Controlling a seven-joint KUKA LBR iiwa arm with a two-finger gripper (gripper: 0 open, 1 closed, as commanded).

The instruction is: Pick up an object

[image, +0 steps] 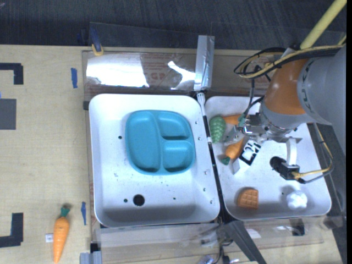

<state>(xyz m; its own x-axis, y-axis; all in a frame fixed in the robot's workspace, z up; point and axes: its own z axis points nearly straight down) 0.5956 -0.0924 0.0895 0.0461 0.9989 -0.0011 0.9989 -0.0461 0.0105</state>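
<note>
Presently hangs with the arm (286, 92) low over the right bin (269, 203), toward its 12 o'clock. Cannot tell whether open or closed at the tip, nor whether gripping anything: hidden beneath the wrist from this slant.

Finds the likeliest target, an orange toy carrot (235, 147), at 9 o'clock in that bin and just beside the tip at its 7 o'clock. Shows it touching, or very nearly touching, a black-and-white patterned block (250, 153). Places a green knobbly toy vegetable (218, 128) at 10 o'clock against the bin's left wall, with another orange piece (232, 119) between it and the wrist. Puts a waffle-like toy (248, 198) at 7 o'clock and a white fluffy ball (297, 201) at 5 o'clock, both well apart from the crowd and from each other.

Probably runs its main risk in that crowding. Could close on the carrot and the patterned block together and get a skewed hold that slips on the lift. Might equally land on top of one piece and shove the others aside instead of straddling anything. May squeeze the carrot out sideways, given its taper and its slant across the bin floor. Could also scrape the left wall if sent after the green toy, so close to the rim. Looks safer going for the waffle or the ball, each lying alone.
</note>
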